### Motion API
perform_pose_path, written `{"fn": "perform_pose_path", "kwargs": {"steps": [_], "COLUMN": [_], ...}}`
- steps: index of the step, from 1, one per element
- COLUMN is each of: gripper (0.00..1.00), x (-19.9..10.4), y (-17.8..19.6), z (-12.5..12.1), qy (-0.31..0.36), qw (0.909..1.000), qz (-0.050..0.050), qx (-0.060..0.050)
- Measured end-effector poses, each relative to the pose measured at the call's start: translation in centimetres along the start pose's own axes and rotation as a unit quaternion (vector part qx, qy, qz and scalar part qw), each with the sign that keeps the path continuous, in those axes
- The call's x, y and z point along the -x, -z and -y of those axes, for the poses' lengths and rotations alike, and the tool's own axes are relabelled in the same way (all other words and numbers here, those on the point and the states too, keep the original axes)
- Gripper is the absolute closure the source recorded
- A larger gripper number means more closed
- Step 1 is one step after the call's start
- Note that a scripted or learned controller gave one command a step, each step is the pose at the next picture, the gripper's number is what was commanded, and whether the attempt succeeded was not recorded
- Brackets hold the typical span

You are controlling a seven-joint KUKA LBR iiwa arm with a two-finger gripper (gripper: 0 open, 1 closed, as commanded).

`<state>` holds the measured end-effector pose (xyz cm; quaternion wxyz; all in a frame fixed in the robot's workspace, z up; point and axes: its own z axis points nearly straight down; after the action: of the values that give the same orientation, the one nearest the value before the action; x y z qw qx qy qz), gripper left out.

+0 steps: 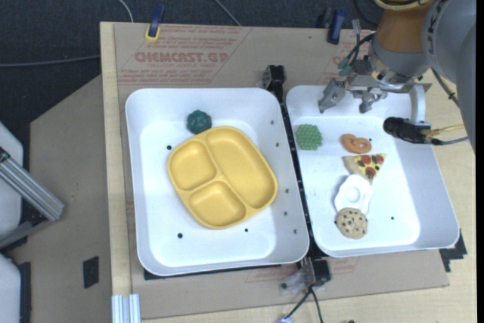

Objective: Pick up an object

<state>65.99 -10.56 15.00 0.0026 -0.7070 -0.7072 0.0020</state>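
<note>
My gripper (349, 99) hangs over the far edge of the right bin (423, 193), its two fingers spread apart with nothing between them. Below it in that bin lie a green bumpy ball (308, 136), a small brown pretzel-like piece (355, 143), a pizza slice (366, 163), a white fried egg (353, 194) and a chocolate-chip cookie (352, 223). The green ball is nearest to the fingers, a little down and to the left.
The left bin (147, 185) holds a yellow three-compartment plate (221, 175) and a dark green lump (199, 120) just beyond it. A black clamp (274, 76) sits between the bins at the far side. The arm and its cables crowd the upper right.
</note>
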Motion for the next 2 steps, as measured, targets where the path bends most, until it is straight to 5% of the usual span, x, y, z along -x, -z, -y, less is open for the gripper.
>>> {"fn": "perform_pose_path", "kwargs": {"steps": [1, 2], "gripper": [0.0, 1.0], "x": [0.8, 0.8], "y": [-5.7, -4.3], "z": [-0.3, -0.5], "qy": [0.0, 0.0], "qw": [1.0, 1.0], "qz": [0.0, 0.001], "qx": [0.001, 0.004]}}
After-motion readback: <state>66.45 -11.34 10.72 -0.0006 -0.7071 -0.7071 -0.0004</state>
